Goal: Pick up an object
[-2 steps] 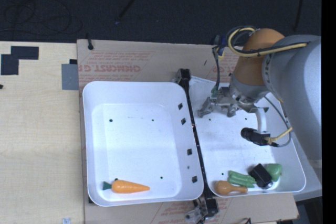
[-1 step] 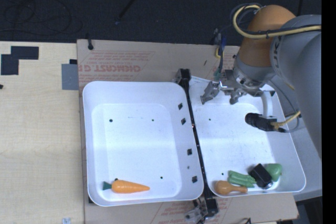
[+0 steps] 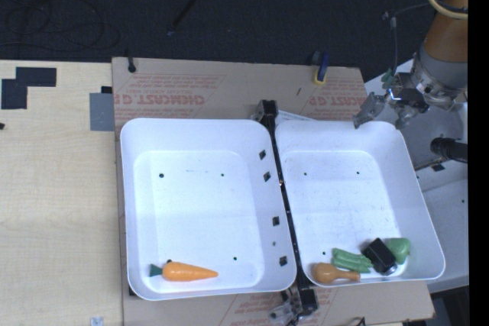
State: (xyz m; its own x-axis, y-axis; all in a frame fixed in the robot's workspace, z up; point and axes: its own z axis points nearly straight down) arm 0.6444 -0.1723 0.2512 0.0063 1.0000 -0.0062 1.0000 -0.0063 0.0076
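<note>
Hanging above the far right corner of the right-hand shallow white plastic bin (image 3: 348, 164), the grey arm's pincer (image 3: 376, 108) sits high and off to the side, and nothing lies between its tips; whether it is spread wide or drawn narrow I cannot tell from this slant.

The nearest candidates lie toward the near edge of that same bin, well apart from the pincer and roughly straight down the view from it. They form a tight cluster against the near wall: a tan pear-shaped toy gourd (image 3: 334, 274) lying with its long axis left to right, a bumpy green toy pod (image 3: 351, 260) touching it just behind and slanting slightly, a small black block (image 3: 380, 256) leaning across the pod's right end, and a rounded pale green piece (image 3: 399, 246) just right of the block. The crowding means a descent there would likely meet two things at once, and the wall leaves little room on the near side.

An orange plastic carrot with a green top (image 3: 187, 272) lies alone in the left-hand white bin (image 3: 191, 164), near its near left corner, long axis left to right, tip pointing right. It is much farther from the pincer, across the black divider (image 3: 276, 202), but has open floor on its far side, so closing across its width looks the cleaner try.

Both bins rest on brown cardboard (image 3: 191, 88) over the pale wooden counter (image 3: 53, 202).
</note>
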